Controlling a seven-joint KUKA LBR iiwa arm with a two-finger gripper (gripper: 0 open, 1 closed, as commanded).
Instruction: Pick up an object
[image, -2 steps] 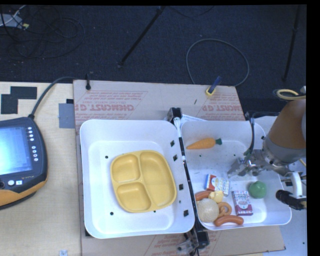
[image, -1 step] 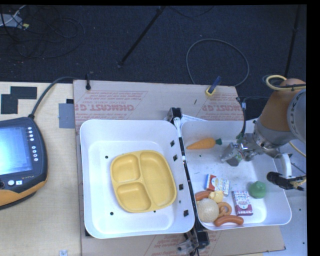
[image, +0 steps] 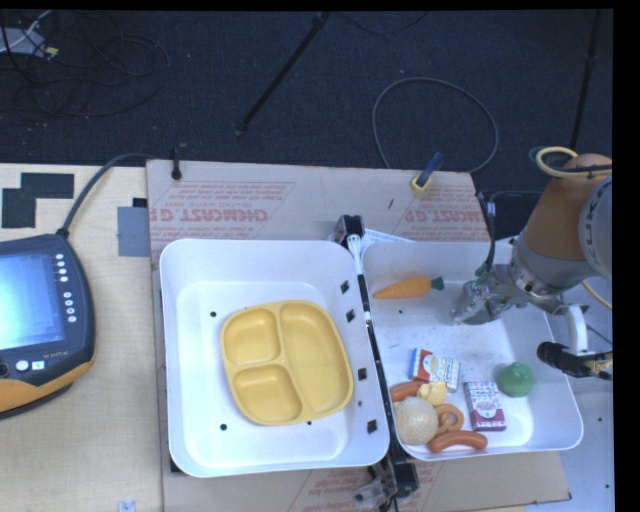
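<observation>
Glossy curved sausage (image: 458, 442), smooth bin (image: 548, 430)

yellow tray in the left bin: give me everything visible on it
The yellow tray is a rounded, glossy plastic-looking plate with three compartments: two at the top, one at the lower left. It lies flat and slightly rotated on the floor of the left bin, near the middle, clear of the walls. Nothing sits in it.

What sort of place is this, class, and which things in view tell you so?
Probably a robotics lab test bench: a grey robot arm reaches over two white bins of toy food, with a control pendant and loose cables nearby.
</observation>
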